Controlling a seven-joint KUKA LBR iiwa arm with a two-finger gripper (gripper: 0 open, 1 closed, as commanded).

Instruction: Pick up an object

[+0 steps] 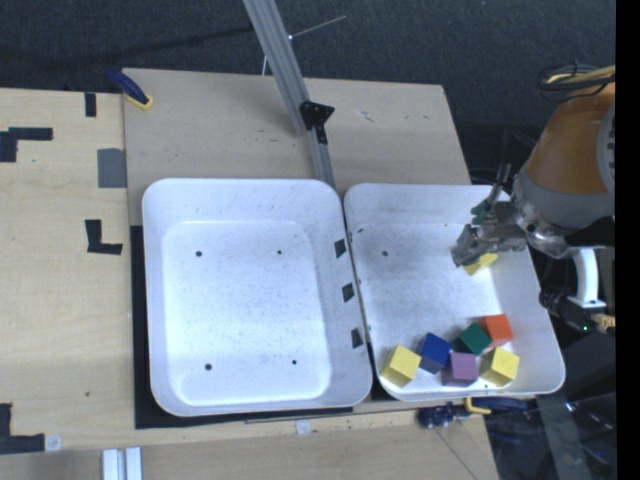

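Blocks lie in the right bin: a cluster near its lower rim holds a yellow block, a blue block, a purple block, a green block, an orange block and a second yellow block, all touching or just beside one another; one more, a small yellow piece, sits apart near the right wall, directly under the gripper; the gripper hangs low over that piece, yet whether it is closed on it, merely touching it or parted above it cannot be told from this slant; the left bin lies alongside; these look like small rigid cubes, probably light wood or foam, so they should neither crush nor sag, though smooth painted faces may slip from a shallow pinch; the soundest hold would be across two opposite flat faces, squarely and well down the sides; the lone yellow piece offers free flanks, whereas the clustered blocks crowd each other and leave little room for jaws between them.
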